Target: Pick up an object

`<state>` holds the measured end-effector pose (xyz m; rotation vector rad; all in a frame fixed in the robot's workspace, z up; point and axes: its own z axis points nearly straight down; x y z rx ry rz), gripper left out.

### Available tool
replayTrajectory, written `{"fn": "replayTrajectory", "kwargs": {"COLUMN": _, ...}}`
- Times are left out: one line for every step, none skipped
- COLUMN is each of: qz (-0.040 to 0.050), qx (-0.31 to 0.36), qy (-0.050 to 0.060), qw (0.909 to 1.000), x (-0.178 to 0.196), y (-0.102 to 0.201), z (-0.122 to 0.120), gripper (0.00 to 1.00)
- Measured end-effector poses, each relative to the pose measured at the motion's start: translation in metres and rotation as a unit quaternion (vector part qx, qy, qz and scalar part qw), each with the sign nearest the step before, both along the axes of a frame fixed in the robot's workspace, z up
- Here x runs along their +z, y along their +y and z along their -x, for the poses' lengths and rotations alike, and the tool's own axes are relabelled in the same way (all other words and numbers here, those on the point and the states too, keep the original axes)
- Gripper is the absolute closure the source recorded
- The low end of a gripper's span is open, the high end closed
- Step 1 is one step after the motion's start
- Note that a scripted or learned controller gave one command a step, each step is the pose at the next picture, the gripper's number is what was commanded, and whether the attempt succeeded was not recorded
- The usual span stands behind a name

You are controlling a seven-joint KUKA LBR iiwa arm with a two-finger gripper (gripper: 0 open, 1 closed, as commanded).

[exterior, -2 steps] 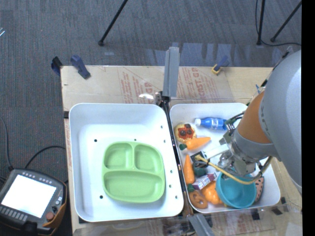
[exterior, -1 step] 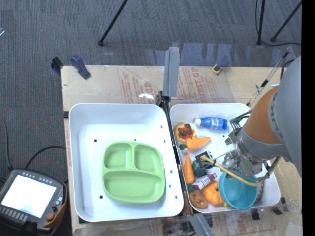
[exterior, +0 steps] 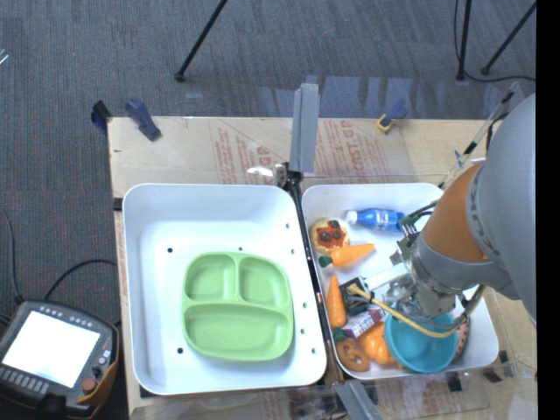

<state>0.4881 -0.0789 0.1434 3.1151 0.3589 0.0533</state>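
Toys [exterior: 350, 255] crowd right bin [exterior: 372, 188]; tool [exterior: 418, 303] low over blue bowl [exterior: 423, 344] near front rim, grip state unclear.

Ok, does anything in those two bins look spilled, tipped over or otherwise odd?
Nothing looks spilled or broken. The blue bottle lies on its side in the right bin, among jumbled toy food beside the blue bowl. The green divided plate sits flat in the left bin.

Two white bins: left bin [exterior: 140, 234], right bin [exterior: 486, 335]. The left bin contains one green divided plate [exterior: 237, 306]. The right bin contains one blue bottle [exterior: 374, 219], one blue bowl [exterior: 422, 346], two carrots [exterior: 352, 255] [exterior: 335, 301], and further small items too cluttered to count.
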Motion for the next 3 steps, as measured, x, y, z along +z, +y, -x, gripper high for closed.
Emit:
{"fn": "replayTrajectory", "kwargs": {"qz": -0.0001, "qx": 0.011, "qy": 0.003, "qw": 0.9999, "x": 0.008, "y": -0.004, "z": 0.000, "gripper": 1.00}}
{"fn": "replayTrajectory", "kwargs": {"qz": -0.0001, "qx": -0.006, "qy": -0.001, "qw": 1.0000, "x": 0.001, "y": -0.001, "z": 0.000, "gripper": 1.00}}
{"fn": "replayTrajectory", "kwargs": {"qz": -0.0001, "qx": -0.002, "qy": 0.000, "qw": 1.0000, "x": -0.004, "y": 0.002, "z": 0.000, "gripper": 1.00}}
